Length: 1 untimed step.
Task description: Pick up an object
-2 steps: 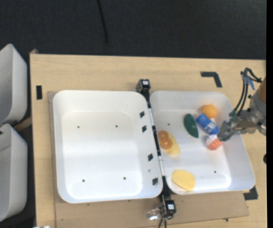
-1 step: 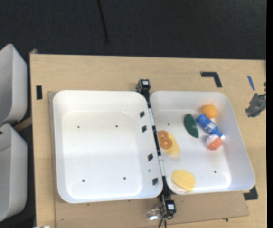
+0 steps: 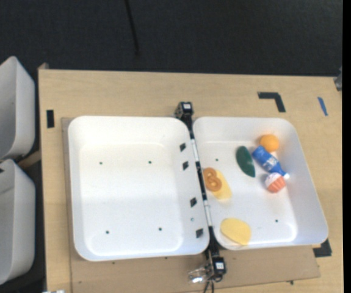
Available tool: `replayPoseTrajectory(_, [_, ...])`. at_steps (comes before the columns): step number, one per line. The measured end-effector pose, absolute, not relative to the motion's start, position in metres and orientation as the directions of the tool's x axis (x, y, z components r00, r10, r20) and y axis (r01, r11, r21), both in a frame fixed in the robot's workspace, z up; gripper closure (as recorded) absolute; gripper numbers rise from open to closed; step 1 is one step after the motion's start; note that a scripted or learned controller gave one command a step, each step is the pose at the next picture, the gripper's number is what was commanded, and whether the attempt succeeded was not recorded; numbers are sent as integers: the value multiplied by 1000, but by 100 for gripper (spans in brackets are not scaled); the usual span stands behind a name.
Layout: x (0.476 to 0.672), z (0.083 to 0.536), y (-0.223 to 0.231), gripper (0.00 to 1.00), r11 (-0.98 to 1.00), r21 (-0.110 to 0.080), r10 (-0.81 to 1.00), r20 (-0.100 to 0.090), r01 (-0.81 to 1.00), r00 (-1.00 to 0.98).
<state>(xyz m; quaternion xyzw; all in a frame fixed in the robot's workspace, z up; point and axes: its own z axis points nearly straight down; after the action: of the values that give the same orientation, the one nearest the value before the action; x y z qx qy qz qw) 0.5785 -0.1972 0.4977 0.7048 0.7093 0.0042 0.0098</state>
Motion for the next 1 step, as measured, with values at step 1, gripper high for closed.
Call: replayPoseTrajectory(1, [604,461,-231,100,-2,0,1000,-4,1000,2])
